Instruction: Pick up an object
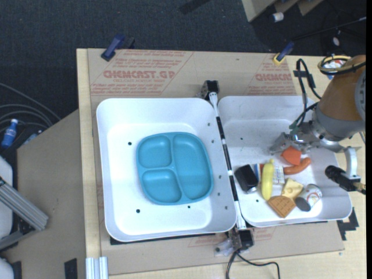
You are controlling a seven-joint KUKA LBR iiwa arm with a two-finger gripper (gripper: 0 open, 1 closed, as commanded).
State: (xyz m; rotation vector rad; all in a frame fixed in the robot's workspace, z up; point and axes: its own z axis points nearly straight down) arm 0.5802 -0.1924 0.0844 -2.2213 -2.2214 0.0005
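Observation:
My gripper [290,144] hangs low over the middle of the right bin [256,121], on the grey arm with its orange band [343,95]. Just under it lies a small orange-red piece [292,154], with a red curved piece [298,167] beside that. Whether the gripper touches the orange-red piece is unclear. In front of these lie a yellow banana [267,180], a black block [247,177], a pale cheese wedge [292,188], a brown waffle [282,206], a grey pebble [302,203] and a small round can [314,194].
The left bin [116,127] holds a blue divided plate [174,167]. A black divider rail [224,156] runs between the two bins. The back half of the right bin is bare white floor. Cables and a black arm part [343,178] sit at the right rim.

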